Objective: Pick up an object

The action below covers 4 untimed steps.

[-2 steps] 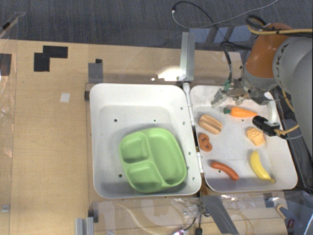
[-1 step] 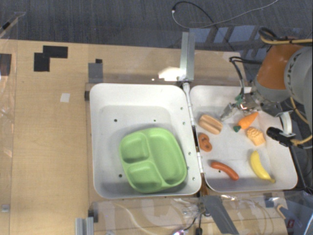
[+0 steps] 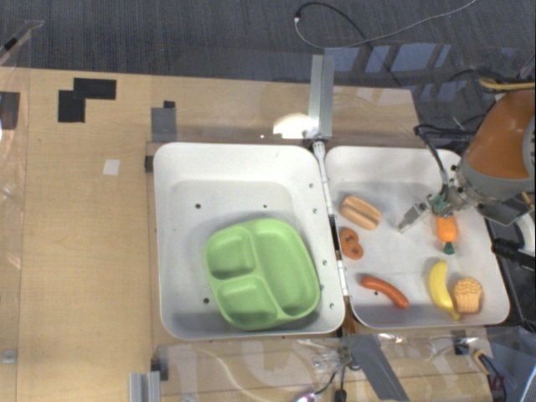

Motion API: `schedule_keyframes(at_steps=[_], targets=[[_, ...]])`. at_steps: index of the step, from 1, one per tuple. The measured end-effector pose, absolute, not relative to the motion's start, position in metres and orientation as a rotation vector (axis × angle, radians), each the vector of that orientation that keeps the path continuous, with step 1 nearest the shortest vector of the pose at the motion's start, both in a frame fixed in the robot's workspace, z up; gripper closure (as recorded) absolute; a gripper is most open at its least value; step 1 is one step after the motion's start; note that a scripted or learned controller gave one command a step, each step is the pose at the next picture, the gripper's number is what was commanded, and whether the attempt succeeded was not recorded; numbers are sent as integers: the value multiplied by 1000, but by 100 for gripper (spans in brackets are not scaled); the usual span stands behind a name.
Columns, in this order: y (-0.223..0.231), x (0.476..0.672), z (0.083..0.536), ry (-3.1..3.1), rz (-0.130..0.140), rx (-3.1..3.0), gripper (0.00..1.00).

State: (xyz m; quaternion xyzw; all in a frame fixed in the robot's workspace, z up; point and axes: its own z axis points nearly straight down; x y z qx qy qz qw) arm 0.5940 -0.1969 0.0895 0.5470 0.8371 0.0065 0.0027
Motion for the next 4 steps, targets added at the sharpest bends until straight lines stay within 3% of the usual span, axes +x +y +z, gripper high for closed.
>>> schedule_keyframes(at_steps=[1,2,3,4], targets=[[-206,595,148,2627,5,1707,0],[-206,596,90,2650,6,1664,0],[-205,599,103,2645,13,1661,100],[-166,624,198,2622,6,1715,100]])
